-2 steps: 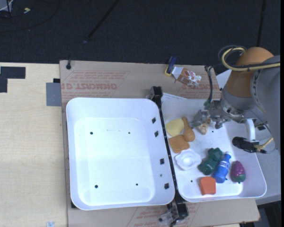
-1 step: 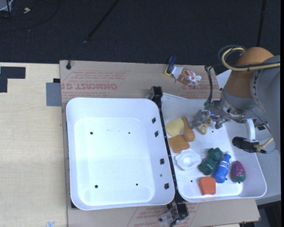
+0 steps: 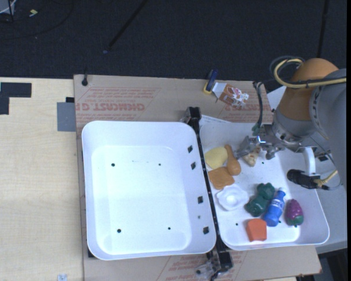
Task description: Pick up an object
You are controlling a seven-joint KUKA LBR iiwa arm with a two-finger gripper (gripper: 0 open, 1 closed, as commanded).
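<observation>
While the left bin [image 3: 141, 186] stands bare, the right bin [image 3: 316, 234] carries a yellow piece [image 3: 216, 156] at its left edge, a blue bottle [image 3: 274, 208] near its front, and the gripper [image 3: 254, 148] toward its back, its grip unreadable.

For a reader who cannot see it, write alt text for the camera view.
A grey robot arm reaches from the right, its gripper low over the right bin, near a yellow toy. That bin also holds orange, green, blue and purple toys; the left bin sits alongside.
</observation>
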